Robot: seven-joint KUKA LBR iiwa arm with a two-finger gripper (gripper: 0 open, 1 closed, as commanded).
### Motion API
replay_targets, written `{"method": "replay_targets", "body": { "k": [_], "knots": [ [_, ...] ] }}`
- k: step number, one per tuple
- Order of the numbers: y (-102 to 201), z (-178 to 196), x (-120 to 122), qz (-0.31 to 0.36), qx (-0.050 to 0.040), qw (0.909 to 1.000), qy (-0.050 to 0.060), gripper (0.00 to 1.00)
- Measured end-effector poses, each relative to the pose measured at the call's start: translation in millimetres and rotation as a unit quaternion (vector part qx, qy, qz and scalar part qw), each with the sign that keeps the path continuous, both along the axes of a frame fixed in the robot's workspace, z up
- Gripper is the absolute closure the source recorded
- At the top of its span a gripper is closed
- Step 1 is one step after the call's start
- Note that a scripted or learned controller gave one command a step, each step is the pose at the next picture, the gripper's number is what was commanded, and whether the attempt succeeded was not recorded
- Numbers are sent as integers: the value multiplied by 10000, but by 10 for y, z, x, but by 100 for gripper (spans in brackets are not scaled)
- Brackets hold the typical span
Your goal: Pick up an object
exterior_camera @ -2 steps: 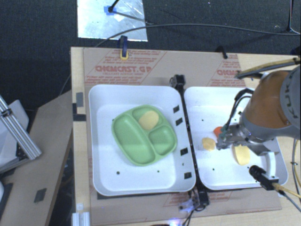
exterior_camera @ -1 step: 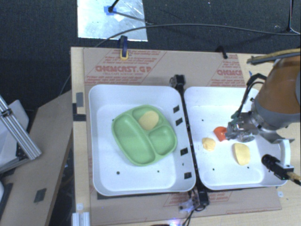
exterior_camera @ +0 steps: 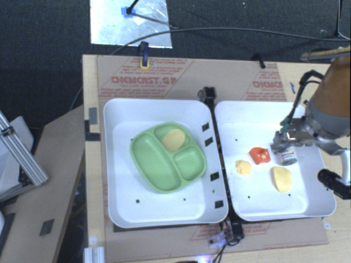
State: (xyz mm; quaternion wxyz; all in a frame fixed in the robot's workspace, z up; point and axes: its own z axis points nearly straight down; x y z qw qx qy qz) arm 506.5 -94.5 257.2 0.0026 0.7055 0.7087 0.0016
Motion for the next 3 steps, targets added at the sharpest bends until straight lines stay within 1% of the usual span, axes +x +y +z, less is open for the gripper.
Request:
{"method": "replay_targets", "body": {
  "k": [1, 2, 3],
  "knots": [
    [439, 26, 145, 23, 10, 10000, 8, 100],
    [930, -116, 208, 22, 14, 10000, 28, 100],
    [1546, -164, 384, 28, 15, 10000, 16, 100]
  ]
}}
